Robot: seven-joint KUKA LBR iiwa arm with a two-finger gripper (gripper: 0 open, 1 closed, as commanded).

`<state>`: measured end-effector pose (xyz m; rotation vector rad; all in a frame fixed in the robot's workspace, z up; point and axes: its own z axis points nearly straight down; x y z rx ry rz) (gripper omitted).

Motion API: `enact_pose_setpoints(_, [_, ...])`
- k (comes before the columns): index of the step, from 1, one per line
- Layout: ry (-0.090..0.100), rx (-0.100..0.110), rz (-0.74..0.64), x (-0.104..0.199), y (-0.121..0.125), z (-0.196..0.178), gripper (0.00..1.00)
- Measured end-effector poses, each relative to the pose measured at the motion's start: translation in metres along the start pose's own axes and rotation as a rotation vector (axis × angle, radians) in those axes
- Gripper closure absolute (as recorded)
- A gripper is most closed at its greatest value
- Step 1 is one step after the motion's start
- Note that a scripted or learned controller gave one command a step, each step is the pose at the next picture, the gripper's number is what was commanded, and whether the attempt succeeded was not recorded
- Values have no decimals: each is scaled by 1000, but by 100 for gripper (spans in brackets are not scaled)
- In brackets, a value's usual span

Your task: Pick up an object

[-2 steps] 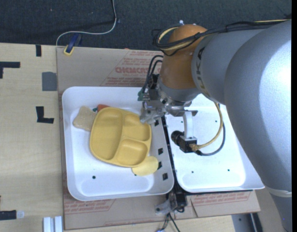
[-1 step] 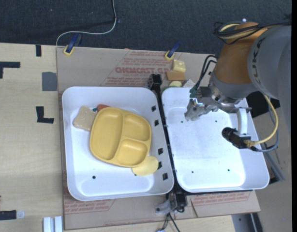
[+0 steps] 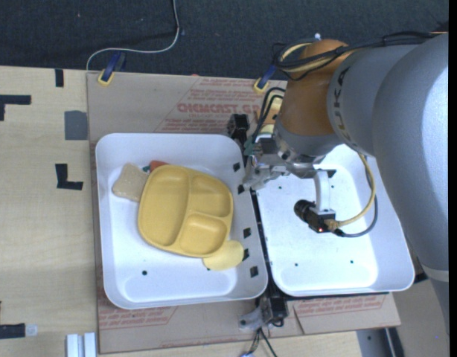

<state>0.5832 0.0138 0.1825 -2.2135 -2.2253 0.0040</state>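
Observation:
A yellow divided plate [image 3: 186, 210] lies upside-up in the left bin [image 3: 117, 274], taking up most of its middle. A tan sponge-like block [image 3: 128, 182] sits at the plate's upper left, with a small red and green item [image 3: 155, 165] just behind it. A pale yellow piece [image 3: 225, 255] pokes out from under the plate's lower right edge. My gripper [image 3: 251, 171] hangs at the divider between the two bins, near the left bin's upper right corner, above the plate's right rim. The wrist hides its fingertips.
The right bin [image 3: 340, 266] lies under the arm, with a black cable connector [image 3: 312, 214] dangling over it. The grey arm with its orange band [image 3: 310, 88] covers the upper right. Cardboard [image 3: 176, 106] underlies both bins.

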Motion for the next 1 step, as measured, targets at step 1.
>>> enact_pose_setpoints(1, [-3,-5,11,-81,-1,-24,100])
